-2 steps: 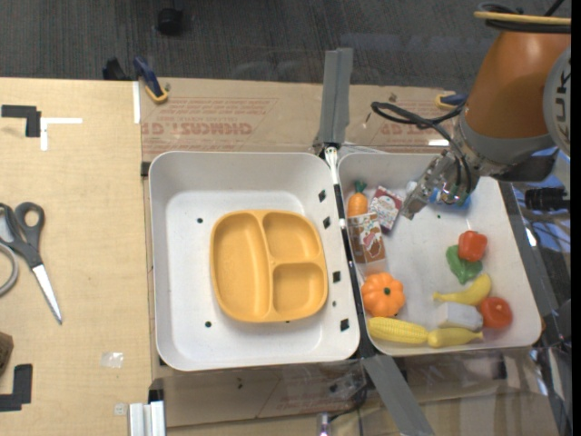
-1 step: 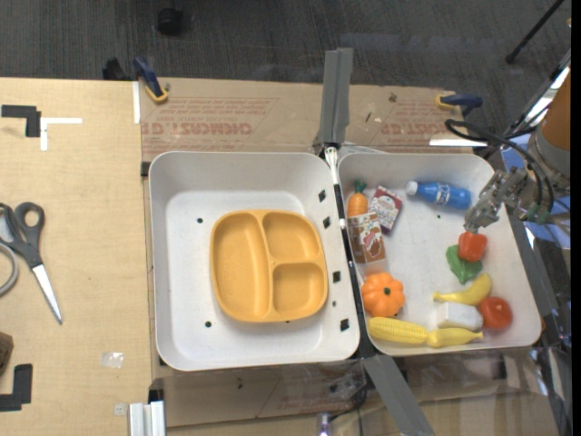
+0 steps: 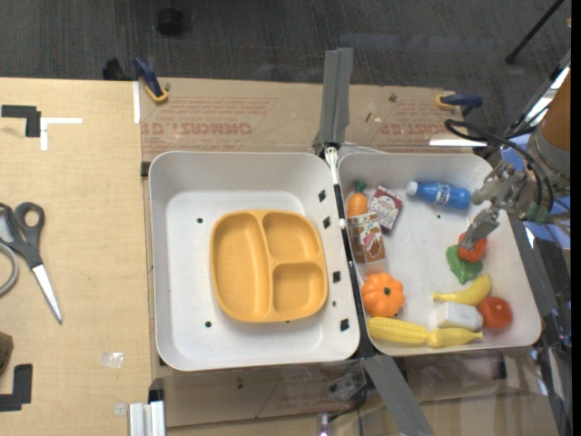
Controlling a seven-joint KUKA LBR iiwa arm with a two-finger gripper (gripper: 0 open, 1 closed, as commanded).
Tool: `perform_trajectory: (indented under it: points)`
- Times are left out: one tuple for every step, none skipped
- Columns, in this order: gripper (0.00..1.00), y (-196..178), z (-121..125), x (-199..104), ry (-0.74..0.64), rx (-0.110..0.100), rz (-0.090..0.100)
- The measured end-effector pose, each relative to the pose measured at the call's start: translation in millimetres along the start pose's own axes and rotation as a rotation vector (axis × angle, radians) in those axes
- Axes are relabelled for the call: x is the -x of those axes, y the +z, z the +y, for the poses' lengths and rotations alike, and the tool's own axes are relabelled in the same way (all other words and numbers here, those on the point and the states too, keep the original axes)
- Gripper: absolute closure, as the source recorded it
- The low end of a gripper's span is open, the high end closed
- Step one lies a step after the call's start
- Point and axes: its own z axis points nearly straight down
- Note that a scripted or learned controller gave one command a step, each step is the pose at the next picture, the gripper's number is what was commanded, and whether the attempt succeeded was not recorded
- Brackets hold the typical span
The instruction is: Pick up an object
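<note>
While the gripper (image 3: pixel 479 227) closes on a red-and-green toy (image 3: pixel 467 255) in the right bin (image 3: pixel 427 234), the toy's long axis runs up-right to down-left.

A robotics lab is being shown: two white bins (image 3: pixel 163 271) are being kept on a cardboard-covered bench (image 3: pixel 73 243), clamps (image 3: pixel 150 80) at twelve o'clock, scissors (image 3: pixel 32 252) at nine o'clock.

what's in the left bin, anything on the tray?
Left bin holds a yellow divided tray; its three compartments look bare. Whatever lies under the tray is covered.
</note>
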Motion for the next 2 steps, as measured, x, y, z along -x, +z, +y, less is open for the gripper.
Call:
perform_trajectory:
  points:
    - [0.0,125.4,-26.2,27.9,0.172,0.0,-0.001]
    - [0.0,125.7,-9.1,-44.8,0.39,0.0,0.003]
